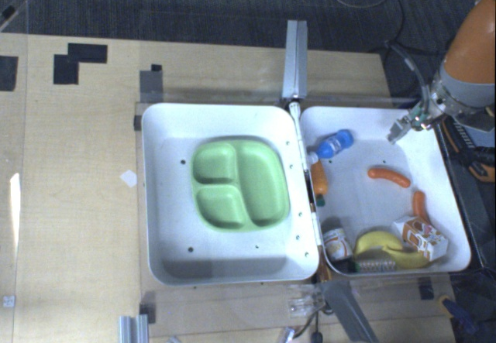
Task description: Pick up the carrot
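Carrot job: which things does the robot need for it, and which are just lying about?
For the job: carrot, end effector.
Just lying about: blue bottle, banana, carton, green plate.

Fixed overhead camera, slanted down, both bins (pixel 155 179) visible

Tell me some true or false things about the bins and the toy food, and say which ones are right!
1. The green divided plate sits in the left bin. True.
2. The carrot lies on the green plate. False: it lies in the right bin, against the left wall.
3. The banana is near the right bin's front edge. True.
4. The gripper holds the carrot. False: it is over the right bin's far right corner, apart from the carrot.
5. The blue bottle is in the left bin. False: it is in the right bin.
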